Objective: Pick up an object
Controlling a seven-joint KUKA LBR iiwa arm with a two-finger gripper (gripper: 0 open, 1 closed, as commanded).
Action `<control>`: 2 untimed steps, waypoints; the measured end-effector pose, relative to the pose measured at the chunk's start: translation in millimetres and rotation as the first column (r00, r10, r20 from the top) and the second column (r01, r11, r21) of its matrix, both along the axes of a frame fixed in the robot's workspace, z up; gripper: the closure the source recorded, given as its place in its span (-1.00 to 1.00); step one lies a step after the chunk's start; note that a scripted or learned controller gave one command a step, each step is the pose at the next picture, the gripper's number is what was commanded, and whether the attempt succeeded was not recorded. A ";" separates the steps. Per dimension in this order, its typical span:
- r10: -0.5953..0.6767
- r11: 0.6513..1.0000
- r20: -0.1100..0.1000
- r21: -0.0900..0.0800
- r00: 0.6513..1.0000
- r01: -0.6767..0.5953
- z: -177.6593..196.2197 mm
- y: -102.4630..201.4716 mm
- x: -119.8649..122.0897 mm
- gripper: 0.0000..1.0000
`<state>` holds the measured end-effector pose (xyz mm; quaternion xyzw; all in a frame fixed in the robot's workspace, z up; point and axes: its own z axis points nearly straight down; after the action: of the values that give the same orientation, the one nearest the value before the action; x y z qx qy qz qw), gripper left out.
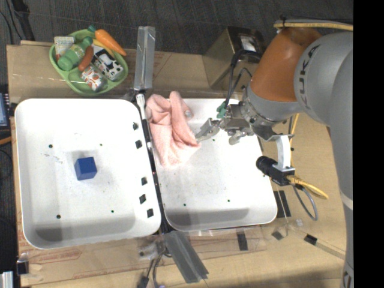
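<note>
A crumpled pink cloth [171, 129] lies in the right bin [222, 212], bunched against its upper left corner and the divider. In the left bin [36, 221] a small blue cube [86, 167] sits alone, left of centre. My gripper [219, 133] hangs low over the upper middle of the right bin, just right of the cloth. Its two grey fingers [207, 128] are spread apart, with the left one close to the cloth's right edge. Nothing shows between them.
A green bowl [88, 60] of toy food, with a carrot on top, stands on the bench beyond the left bin. A metal bracket [144, 56] rises at the bins' upper joint. A black and yellow cable fitting [279, 171] hangs by the right bin's right rim.
</note>
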<state>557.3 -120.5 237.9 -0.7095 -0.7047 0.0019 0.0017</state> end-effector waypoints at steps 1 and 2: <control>-0.021 1.000 -0.003 0.000 1.000 0.021 -124.3 15.5 46.9 -1.00; 0.154 0.988 0.005 0.000 0.988 -0.154 -145.1 -7.1 81.4 -1.00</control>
<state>638.7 -127.6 92.8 -0.6530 -0.7573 0.0000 -0.0001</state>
